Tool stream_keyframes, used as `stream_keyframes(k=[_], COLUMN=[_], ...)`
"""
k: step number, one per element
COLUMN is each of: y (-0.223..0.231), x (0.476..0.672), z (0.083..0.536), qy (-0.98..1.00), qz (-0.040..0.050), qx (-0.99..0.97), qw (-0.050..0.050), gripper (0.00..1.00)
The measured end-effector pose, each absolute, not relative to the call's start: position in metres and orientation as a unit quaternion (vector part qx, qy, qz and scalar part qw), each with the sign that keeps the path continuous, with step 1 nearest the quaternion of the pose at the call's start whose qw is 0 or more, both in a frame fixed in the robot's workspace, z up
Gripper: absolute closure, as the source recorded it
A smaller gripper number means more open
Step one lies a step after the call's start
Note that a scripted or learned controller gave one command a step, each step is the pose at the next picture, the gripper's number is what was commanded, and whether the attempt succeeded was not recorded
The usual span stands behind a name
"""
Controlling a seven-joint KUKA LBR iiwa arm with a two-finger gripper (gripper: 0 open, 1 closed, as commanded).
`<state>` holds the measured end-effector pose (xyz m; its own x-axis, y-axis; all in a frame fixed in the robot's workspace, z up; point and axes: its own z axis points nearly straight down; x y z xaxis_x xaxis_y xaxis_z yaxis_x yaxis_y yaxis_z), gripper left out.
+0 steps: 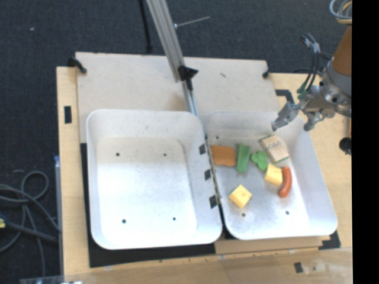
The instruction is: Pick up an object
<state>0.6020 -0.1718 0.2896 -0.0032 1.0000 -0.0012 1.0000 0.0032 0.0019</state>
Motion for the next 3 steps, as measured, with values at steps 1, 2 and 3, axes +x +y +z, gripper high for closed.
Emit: stream_keyframes(k=[1, 2, 3], y=[-0.172, -0.169, -0.172], x=[0.602, 0.599, 0.601], z=[0.29, 0.247, 0.204], qy=[0.708, 0.707, 0.706], qz=[0.0001, -0.0015, -0.0016], qx=[0.706, 0.707, 0.708], qw=[0.001, 0.0, 0.0], gripper=[0.0, 0.0, 0.0])
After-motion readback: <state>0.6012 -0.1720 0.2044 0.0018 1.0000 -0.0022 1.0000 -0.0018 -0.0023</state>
